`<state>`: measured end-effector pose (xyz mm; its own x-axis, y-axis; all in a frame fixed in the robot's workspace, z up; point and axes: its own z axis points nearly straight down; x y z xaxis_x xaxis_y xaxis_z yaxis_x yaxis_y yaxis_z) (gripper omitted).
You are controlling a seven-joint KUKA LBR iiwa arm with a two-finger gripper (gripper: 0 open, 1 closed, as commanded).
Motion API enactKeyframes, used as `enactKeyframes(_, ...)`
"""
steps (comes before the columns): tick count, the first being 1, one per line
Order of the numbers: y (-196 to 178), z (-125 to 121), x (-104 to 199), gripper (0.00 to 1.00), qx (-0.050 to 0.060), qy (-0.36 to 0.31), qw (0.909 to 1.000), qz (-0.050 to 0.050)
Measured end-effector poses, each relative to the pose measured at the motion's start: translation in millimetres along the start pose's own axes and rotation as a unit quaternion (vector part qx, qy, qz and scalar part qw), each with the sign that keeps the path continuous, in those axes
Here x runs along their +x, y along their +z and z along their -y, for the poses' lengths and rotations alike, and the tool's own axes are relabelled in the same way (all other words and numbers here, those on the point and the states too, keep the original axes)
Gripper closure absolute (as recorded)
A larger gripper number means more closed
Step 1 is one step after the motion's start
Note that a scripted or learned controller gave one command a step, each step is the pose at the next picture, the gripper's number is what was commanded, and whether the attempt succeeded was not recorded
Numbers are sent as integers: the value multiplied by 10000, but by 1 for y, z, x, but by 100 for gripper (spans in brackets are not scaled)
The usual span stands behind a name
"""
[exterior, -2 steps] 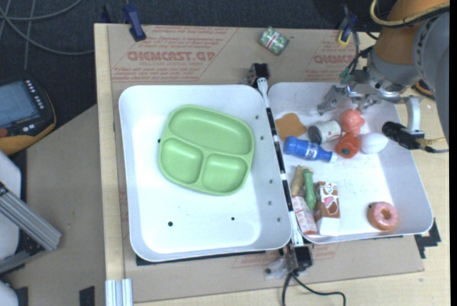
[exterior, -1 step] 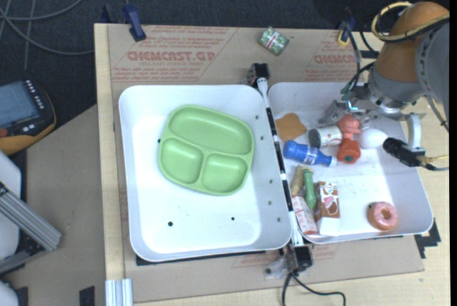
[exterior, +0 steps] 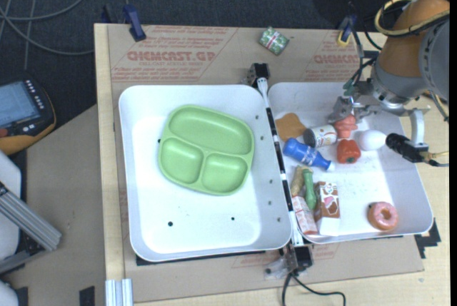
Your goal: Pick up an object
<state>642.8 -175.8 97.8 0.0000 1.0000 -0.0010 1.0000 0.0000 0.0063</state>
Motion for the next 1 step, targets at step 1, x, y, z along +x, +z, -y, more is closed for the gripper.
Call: enactKeyframes(1, -89, 10, 101, 100, 4, -22, 10000, -12)
